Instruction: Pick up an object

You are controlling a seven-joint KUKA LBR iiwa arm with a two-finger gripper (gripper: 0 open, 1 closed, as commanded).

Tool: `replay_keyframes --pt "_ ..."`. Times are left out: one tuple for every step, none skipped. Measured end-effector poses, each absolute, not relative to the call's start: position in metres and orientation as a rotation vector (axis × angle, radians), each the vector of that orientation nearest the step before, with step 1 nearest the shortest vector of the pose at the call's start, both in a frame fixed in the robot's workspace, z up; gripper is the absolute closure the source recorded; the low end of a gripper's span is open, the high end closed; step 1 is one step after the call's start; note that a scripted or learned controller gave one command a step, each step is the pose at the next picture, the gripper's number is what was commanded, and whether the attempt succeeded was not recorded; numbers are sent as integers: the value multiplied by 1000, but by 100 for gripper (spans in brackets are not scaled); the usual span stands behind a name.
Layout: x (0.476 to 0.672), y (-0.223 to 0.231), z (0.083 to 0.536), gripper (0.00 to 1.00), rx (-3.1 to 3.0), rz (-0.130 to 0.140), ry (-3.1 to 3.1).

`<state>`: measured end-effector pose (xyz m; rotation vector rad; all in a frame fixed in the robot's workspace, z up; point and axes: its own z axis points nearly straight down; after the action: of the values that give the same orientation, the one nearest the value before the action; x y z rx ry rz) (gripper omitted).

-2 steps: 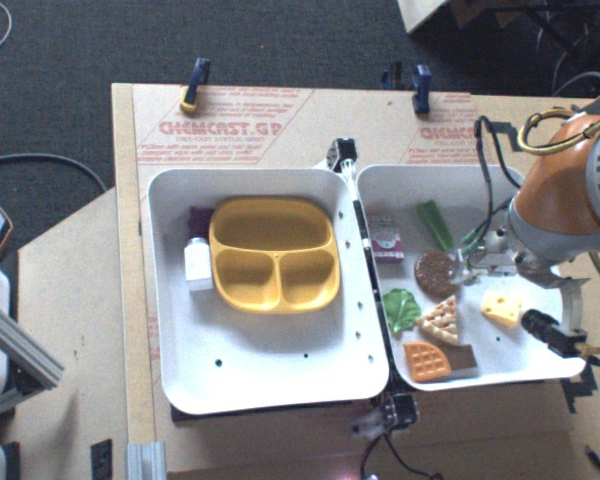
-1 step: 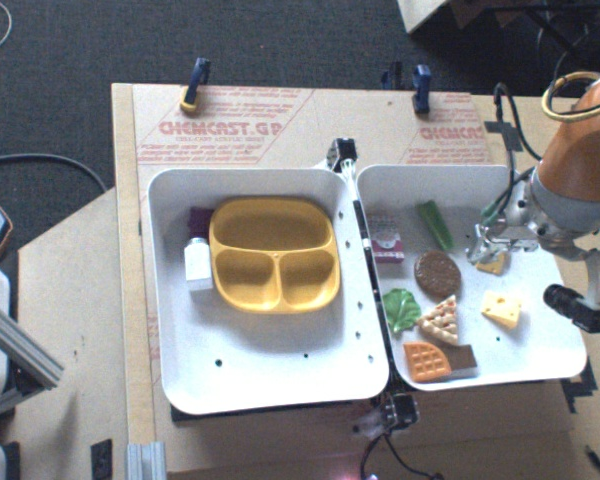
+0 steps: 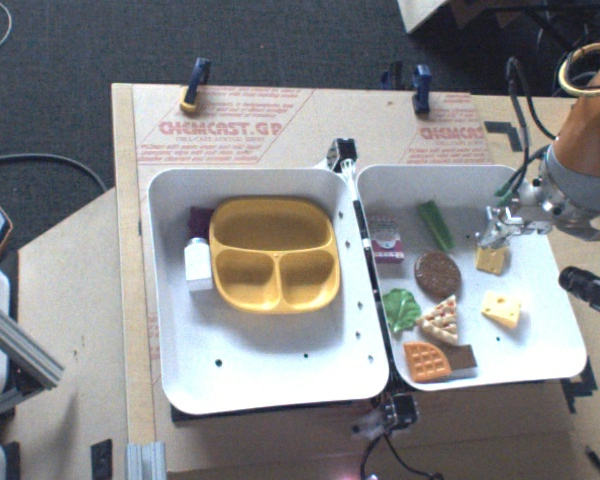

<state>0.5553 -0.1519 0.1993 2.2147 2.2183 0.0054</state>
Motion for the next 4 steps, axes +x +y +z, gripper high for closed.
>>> replay_keyframes --pt "556 -152 227 100 2216 4 2219" --pt "599 -122 237 100 2213 5 2222" --pt "643 -89 219 100 2213 5 2223" --pt "669 -64 233 100 2214 6 2222"
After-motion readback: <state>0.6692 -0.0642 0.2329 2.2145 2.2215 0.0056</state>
